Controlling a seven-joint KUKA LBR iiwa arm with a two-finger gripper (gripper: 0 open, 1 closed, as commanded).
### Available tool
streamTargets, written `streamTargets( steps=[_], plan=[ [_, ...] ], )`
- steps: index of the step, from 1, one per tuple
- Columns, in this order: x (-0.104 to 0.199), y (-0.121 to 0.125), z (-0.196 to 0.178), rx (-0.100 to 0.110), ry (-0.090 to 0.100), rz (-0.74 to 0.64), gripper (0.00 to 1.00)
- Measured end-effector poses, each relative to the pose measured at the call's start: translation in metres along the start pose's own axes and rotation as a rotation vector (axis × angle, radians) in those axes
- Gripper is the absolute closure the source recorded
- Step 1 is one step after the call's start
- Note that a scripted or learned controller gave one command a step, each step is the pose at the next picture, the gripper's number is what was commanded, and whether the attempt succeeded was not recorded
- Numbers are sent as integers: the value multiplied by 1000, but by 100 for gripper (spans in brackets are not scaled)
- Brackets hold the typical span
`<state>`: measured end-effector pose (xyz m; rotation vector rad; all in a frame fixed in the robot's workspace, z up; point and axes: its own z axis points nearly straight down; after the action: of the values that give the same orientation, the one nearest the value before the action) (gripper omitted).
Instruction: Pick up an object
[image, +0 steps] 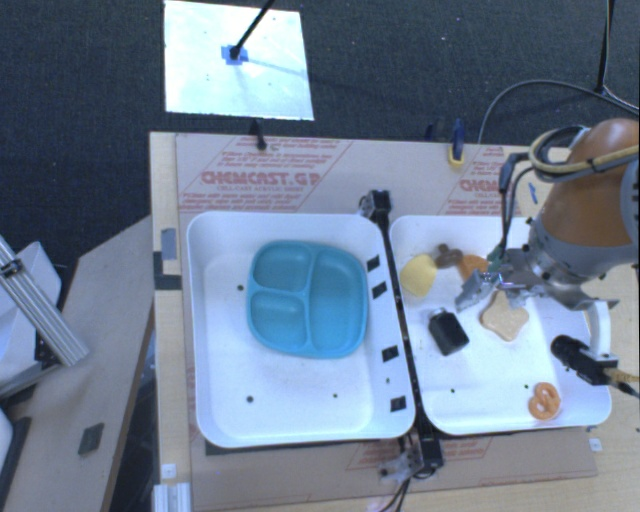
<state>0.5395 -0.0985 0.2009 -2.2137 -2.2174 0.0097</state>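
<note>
Two white bins sit on the tabletop, and my gripper (487, 288) hangs over the right bin (480, 400), low among the clutter. Nothing sits between its prongs, so the pick is not made yet; they look spread apart, open, as best I can judge from this slant. Candidates lie close. A tan toast-shaped slice (504, 319) rests just beside the gripper, toward the near rim. A small black block (449, 332) lies near the toast, on its divider side. A pale yellow lemon-like lump (419, 274) sits near the divider, with a small brown piece (447, 257) and an orange bit (472, 266) next to it. An orange pretzel-shaped ring (544, 401) sits well apart from the toast. The left bin (225, 400) carries a blue sectioned plate (308, 299). Crowding looks like my main trouble: neighbours could get nudged.
</note>
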Motion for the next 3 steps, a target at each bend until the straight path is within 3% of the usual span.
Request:
streamTargets(
  steps=[1, 3],
  plan=[
    [0, 3, -5, -11, -1, -2, 0],
    [-1, 1, 82, -7, -1, 1, 0]
  ],
)
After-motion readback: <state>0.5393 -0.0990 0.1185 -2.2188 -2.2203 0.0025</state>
